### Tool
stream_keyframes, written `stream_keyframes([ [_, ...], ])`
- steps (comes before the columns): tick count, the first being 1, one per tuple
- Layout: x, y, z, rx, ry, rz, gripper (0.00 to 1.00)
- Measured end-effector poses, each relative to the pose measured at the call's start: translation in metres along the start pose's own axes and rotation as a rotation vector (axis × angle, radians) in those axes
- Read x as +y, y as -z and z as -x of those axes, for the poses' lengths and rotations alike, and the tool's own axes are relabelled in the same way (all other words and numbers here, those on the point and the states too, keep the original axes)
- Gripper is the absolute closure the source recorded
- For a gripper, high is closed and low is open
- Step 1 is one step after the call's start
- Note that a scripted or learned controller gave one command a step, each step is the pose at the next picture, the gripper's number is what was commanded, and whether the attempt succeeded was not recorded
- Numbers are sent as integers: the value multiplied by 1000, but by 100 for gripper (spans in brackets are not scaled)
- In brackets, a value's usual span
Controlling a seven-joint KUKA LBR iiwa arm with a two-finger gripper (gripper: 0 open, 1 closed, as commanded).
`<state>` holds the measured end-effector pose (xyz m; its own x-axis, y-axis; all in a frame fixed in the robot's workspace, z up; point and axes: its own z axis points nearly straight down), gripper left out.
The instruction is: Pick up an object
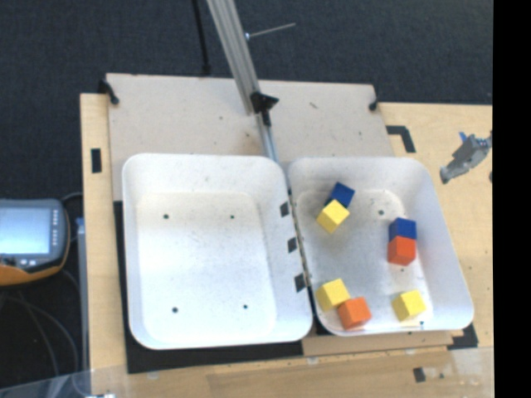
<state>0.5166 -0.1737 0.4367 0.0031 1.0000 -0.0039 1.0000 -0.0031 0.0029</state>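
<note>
No legible text, label, brand, number or sign found on the bins (pixel 207 168), the blocks (pixel 334 215) or the bench (pixel 99 222).

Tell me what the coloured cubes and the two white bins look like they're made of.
The cubes, such as the yellow cube and orange cube, look like painted wood or solid plastic: flat matte colour, crisp edges. The right bin and left bin look like moulded plastic: thin rounded rims, smooth white surface with dark speckling.

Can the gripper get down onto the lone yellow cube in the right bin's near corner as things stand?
Probably yes: the small yellow cube stands apart from the other blocks, open from above, though the white bin's wall is close. The gripper waits outside.
</note>
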Motion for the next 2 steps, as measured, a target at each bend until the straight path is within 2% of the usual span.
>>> stream_keyframes([
  [1,14,115,26,-2,2,9,0],
  [2,10,54,13,3,5,-6,0],
])
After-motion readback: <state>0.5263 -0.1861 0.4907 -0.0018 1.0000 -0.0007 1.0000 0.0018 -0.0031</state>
